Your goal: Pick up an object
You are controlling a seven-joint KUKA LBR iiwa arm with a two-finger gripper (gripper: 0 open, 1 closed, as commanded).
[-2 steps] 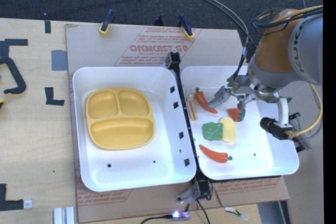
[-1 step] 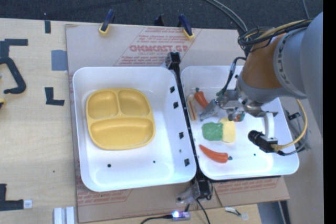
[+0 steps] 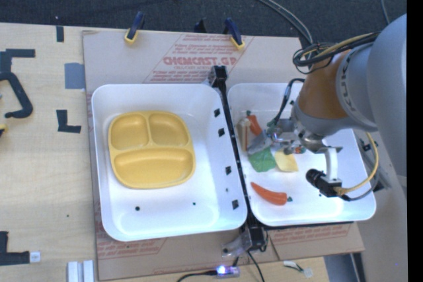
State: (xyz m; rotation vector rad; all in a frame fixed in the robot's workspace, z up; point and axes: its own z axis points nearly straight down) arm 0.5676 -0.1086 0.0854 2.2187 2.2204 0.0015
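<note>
My gripper (image 3: 279, 139) hangs low over the middle of the right bin (image 3: 353, 208), at the end of the grey arm with its orange band. Right below it lie a green toy item (image 3: 261, 161) and a pale yellow piece (image 3: 287, 163), both close to or touching the gripper's tip. A red chili pepper (image 3: 269, 194) rests nearer the front of this bin, apart from the gripper. An orange, carrot-like piece (image 3: 253, 123) and a brown stick (image 3: 243, 136) lie by the bin's left wall.
The left bin (image 3: 106, 208) holds a yellow divided plate (image 3: 151, 148). A black divider with clips (image 3: 228, 142) runs between the bins. Cables loop above the arm's wrist, and a black fitting (image 3: 318, 179) hangs beside it over the right bin.
</note>
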